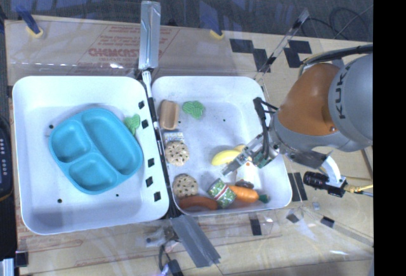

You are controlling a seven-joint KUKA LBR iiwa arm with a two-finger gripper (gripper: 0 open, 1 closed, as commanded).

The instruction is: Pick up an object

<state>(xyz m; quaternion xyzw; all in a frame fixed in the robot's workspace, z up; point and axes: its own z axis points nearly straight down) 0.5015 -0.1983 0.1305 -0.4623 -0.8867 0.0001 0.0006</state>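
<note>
Even, bright overhead light; soft shadows, slight overall blur.

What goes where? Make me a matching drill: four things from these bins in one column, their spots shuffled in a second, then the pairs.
Things:
1. blue tray
2. carrot
3. green leaf
4. lemon

Places:
A. top of the right bin
B. just left of the gripper
C. in the left bin
D. bottom edge of the right bin

Pairs: 1-C, 2-D, 3-A, 4-B
</note>
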